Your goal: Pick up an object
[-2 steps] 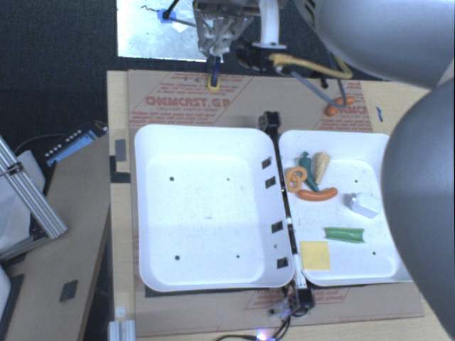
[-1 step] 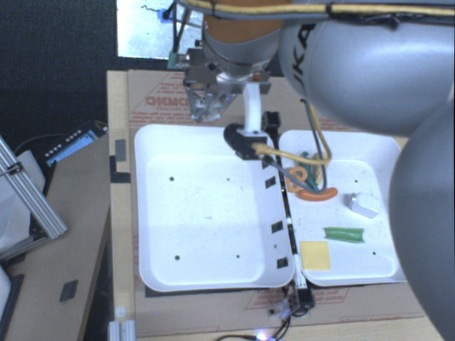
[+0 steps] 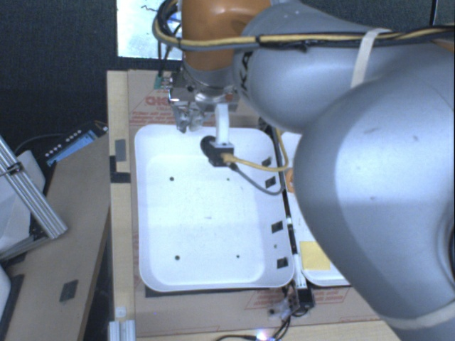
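My gripper (image 3: 189, 121) hangs over the far edge of the left white bin (image 3: 153, 261), just below the orange wrist band (image 3: 217, 13). Beside it, a white bracket with a black part (image 3: 213, 151) and a yellow cable juts out over the bin's far right area. Nothing shows at the gripper's tip. A flat yellow object (image 3: 313, 256) lies in the right bin (image 3: 323, 279), mostly hidden by the big grey arm link.
The grey arm (image 3: 370, 141) covers most of the right bin and the right half of the view. Cardboard (image 3: 121, 190) lines the bench around the bins. Metal rails (image 3: 28, 197) and a blue-marked device (image 3: 71, 142) lie off to the left.
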`<state>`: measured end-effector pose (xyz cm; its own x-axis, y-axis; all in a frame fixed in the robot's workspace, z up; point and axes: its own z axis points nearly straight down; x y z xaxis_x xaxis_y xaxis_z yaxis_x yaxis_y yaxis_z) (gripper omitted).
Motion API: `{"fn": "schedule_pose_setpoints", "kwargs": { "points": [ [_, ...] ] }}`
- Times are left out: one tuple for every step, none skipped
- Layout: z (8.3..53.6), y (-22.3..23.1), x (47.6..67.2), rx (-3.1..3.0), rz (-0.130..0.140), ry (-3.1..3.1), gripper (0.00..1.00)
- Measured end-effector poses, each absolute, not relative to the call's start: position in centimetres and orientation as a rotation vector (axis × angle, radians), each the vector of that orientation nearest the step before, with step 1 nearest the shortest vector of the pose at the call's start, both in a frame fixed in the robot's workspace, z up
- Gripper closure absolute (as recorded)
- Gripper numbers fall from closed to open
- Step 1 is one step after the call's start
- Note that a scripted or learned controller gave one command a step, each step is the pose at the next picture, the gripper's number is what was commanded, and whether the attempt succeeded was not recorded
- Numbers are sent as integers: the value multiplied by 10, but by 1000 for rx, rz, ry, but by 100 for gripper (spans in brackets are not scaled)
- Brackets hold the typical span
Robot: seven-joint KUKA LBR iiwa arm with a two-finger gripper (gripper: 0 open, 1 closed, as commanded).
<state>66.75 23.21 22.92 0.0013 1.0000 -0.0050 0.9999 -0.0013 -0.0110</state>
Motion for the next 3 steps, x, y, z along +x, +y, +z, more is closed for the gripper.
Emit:
{"fn": "schedule_pose_setpoints", "kwargs": {
  "points": [
    [546,221,668,-2222,-29,-2234,100],
    [366,195,565,-2214,25,-2215,100],
    [224,236,492,-2206,24,-2223,100]
  ]
}}
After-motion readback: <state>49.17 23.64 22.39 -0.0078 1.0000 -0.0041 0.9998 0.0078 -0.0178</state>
